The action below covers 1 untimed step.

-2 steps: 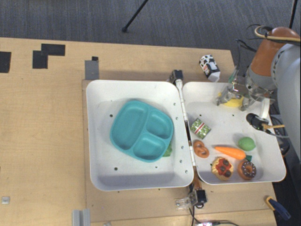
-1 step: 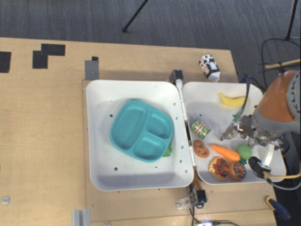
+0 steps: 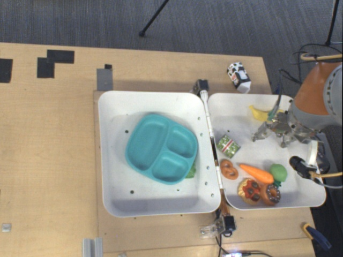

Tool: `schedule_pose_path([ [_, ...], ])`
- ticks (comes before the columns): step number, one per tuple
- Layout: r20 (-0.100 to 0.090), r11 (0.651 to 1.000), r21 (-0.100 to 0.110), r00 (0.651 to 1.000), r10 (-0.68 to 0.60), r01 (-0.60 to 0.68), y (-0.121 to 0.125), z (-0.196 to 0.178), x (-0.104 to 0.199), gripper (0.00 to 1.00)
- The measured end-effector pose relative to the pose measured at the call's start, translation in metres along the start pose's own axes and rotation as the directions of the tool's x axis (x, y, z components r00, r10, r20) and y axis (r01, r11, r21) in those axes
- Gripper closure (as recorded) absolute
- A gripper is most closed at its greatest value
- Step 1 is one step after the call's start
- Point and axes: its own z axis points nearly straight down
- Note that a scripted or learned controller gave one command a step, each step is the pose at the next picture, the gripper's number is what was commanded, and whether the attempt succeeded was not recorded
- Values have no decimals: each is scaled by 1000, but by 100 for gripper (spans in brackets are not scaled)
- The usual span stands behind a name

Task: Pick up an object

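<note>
Gripper (image 3: 274,134) over right bin (image 3: 300,201), beside banana (image 3: 259,112); open or shut, cannot tell. Carrot (image 3: 256,172) near bin's front: likely light, stiff, smooth plastic, may slip. Best hold: across thick middle, fingers square to length

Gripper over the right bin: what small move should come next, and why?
Probably a short descent. The gripper hangs in the right bin with nothing visible between its fingers, right beside the yellow banana, the nearest toy. The carrot and green ball lie farther off, toward the bin's near side.
</note>
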Motion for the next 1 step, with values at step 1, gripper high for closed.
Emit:
schedule_pose_path([
  [1, -3, 999, 22, 999, 50, -50, 77, 2, 1, 0],
])
